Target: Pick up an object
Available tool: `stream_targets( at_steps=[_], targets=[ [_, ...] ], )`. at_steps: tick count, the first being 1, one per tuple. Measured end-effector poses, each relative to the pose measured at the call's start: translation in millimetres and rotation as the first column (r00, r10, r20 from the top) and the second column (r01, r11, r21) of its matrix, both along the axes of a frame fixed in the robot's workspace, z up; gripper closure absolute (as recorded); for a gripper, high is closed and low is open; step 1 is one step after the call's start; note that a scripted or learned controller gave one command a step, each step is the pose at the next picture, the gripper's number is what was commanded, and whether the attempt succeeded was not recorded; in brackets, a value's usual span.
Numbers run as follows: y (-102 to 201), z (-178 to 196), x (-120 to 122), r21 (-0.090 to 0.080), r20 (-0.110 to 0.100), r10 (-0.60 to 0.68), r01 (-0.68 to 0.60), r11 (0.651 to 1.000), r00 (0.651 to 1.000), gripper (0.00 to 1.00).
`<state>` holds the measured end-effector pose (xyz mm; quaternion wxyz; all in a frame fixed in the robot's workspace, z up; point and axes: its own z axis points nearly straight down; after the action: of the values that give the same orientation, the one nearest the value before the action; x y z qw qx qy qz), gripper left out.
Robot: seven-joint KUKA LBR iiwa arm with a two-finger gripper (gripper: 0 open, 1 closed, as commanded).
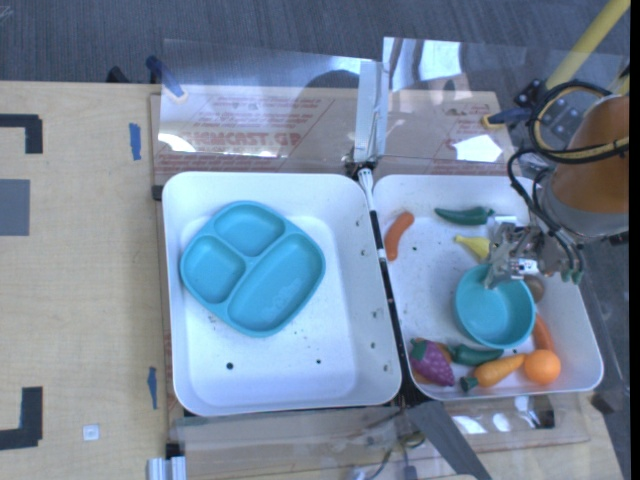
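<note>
Light wood bench (70,298), black tape marks at left edge, blue tape bits near left bin. Dark grey carpet (250,8) beyond far edge.

Right bin (585,318), near edge: purple grapes (433,363), dark green vegetable (475,353), orange carrot (498,369) with long axis roughly along near edge and thick end toward near-right corner, orange fruit (542,366) in that corner.

Mid right bin: blue bowl (493,310), upright, open side up. Gripper (512,258) directly over bowl's far rim, coming in from right edge; can't tell if fingers open or closed, nothing visibly between them.

Further back: yellow piece (470,245) just beside gripper, green pepper (463,214) near far edge lying along that edge, orange pepper (398,233) by left wall, long axis near-to-far.

Left bin (190,368): blue divided plate (252,267), three compartments, toward far-left corner, dark specks on bin floor.

Clear plastic sheets (270,118) behind both bins; reddish print on them, unreadable. Yellow pole (592,30) at far right.
</note>
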<state>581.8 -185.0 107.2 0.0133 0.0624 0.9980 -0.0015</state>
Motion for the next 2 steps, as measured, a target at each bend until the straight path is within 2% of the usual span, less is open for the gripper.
stream_targets(
  at_steps=[1, 2],
  targets=[
    [41.3, -12.8, 46.5, 0.001, -0.009, -0.069, 0.069, 0.998, 0.998, 1.0],
    [75.0, 164.6, 73.3, 0.006, -0.005, -0.162, 0.162, 0.987, 0.987, 1.0]
  ],
)
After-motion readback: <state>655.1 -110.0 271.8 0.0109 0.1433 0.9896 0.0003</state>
